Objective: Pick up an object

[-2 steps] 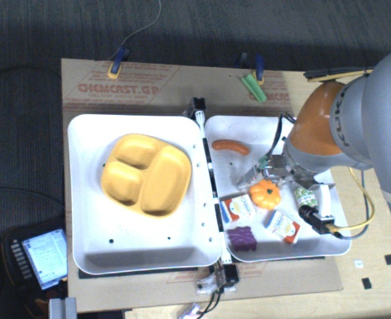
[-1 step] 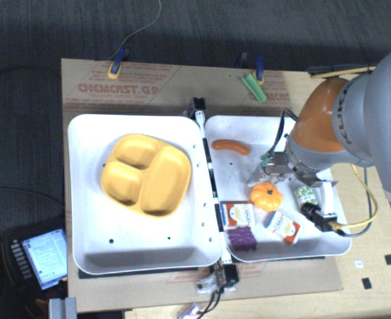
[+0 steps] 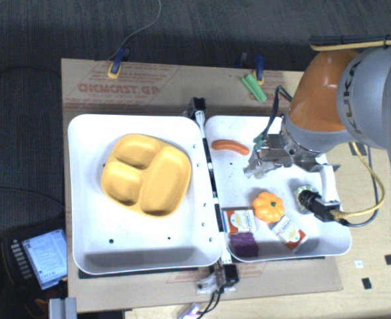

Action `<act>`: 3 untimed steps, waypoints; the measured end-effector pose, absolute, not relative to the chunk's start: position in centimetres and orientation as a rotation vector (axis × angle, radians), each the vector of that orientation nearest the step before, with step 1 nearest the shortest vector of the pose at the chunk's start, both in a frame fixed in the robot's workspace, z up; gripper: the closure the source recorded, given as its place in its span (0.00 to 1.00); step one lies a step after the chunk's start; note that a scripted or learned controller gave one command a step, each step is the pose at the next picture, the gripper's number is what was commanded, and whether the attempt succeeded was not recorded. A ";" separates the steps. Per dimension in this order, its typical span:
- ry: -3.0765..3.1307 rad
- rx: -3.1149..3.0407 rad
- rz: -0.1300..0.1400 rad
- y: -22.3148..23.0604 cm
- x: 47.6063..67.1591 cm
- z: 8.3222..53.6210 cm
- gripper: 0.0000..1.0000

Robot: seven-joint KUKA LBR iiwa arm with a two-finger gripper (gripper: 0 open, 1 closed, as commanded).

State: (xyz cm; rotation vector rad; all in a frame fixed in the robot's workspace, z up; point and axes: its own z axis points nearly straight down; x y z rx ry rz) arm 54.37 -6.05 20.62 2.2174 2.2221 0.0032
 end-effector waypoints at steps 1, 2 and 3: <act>2.222 2.220 0.000 -6.1 54.3 20.5 0.00; 2.222 2.221 0.001 -8.9 52.1 10.4 0.00; 2.217 2.214 0.008 -10.0 63.0 8.9 0.00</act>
